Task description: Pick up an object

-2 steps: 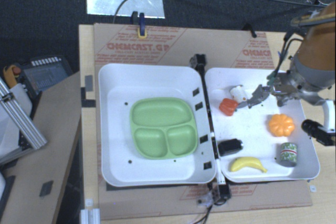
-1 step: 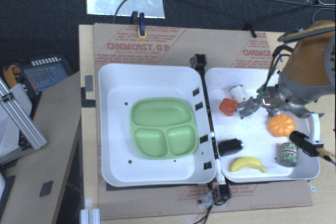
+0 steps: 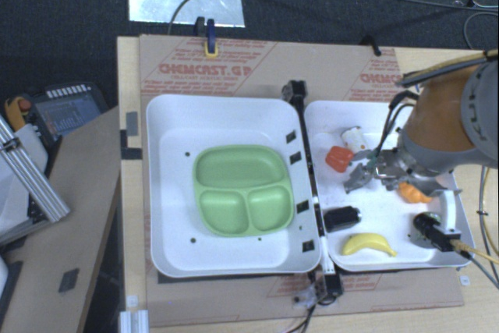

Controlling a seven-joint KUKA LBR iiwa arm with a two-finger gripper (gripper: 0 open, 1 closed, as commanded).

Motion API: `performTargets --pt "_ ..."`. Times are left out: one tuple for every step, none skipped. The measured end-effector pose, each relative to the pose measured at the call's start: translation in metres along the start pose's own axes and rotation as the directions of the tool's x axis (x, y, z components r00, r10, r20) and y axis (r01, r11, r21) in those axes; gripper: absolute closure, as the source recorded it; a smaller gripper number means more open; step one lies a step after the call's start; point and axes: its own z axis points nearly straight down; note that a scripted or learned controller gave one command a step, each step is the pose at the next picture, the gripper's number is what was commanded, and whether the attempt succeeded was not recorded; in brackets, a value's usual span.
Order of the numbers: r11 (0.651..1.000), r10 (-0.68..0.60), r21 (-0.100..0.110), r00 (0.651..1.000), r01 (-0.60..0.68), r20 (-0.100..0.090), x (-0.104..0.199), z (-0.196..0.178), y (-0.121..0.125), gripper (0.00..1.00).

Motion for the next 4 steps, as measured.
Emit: performTargets --pt "1.0 0.0 -0.001 1.0 0.0 0.0 0.0 0.045 0.0 0.0" --pt "1.0 0.0 -0.007 1.0 0.0 0.002 0.0 0.032 0.001 1.0" --pt "1.0 0.001 -0.011 1.0 -0.001 0.003 -0.011 -0.022 0.006 1.0" --pt "1.0 -0.003 -0.01 1.0 0.003 0.003 -0.011 -0.076 0.008 1.0"
